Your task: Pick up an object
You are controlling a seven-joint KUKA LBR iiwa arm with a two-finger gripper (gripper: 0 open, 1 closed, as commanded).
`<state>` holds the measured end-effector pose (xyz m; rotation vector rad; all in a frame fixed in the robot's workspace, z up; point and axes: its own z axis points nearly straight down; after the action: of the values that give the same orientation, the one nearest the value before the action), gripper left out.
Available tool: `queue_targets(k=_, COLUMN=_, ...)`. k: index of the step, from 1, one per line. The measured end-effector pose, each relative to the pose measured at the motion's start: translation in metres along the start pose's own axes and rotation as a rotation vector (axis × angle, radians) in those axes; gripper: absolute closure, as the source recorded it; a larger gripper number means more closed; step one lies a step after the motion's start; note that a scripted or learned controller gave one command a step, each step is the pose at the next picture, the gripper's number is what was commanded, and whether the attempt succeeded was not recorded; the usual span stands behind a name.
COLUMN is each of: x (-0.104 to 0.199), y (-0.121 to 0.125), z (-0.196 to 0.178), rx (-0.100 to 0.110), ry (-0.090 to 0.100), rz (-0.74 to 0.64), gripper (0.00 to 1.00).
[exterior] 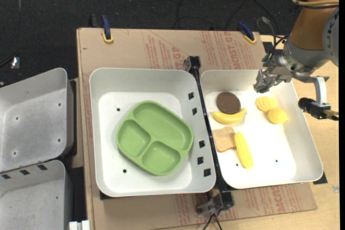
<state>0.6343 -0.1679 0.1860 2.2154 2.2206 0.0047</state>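
Observation:
The right bin (280,169) holds a brown round cookie (228,102), a banana (229,116), a slice of toast (224,139), a corn cob (243,150), a ridged yellow piece (266,103) and a lemon (277,116). My gripper (264,83) hangs over the bin's far right part, just above the ridged yellow piece. Nothing shows between its fingers.
The left bin (108,169) carries a green divided plate (154,138). Grey metal trays (32,116) lie off the bench to the left. Blue clamps (107,32) pin the board's far edge. A black fitting (315,107) sticks out by the right bin's rim.

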Motion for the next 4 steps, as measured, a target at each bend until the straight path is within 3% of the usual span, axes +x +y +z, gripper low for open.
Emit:
queue_targets(k=1, x=0.000, y=0.001, z=-0.027, rx=0.001, ry=0.000, rz=0.000, gripper=1.00)
queue_targets(k=4, x=0.164, y=-0.053, z=-0.023, rx=0.009, ry=0.004, rz=-0.005, gripper=1.00)
